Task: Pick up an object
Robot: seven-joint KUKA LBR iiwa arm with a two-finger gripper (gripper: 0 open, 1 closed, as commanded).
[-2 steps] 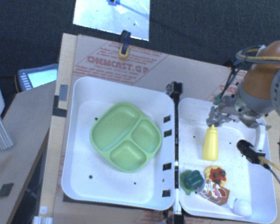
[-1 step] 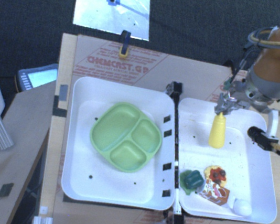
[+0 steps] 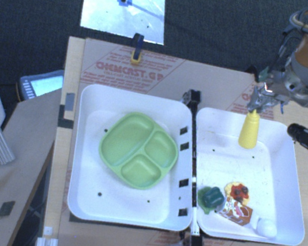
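Observation:
A yellow squeeze bottle [image 3: 249,131] stands upright at the back of the right bin [image 3: 292,172], its narrow tip pointing up. My gripper [image 3: 258,103] hangs directly over that tip, touching or nearly touching it, and the arm's orange band sits up and to the right. Along the right bin's front edge lie a dark green toy pepper [image 3: 210,198], a round yellow piece with red on top [image 3: 239,191], an orange and brown packet [image 3: 236,212] and a small white lump [image 3: 267,227].
The left bin [image 3: 95,109] holds a light green divided plate [image 3: 139,150]. A black hinge strip [image 3: 189,154] runs between the bins. A black bracket [image 3: 304,136] juts in at the right bin's back right corner.

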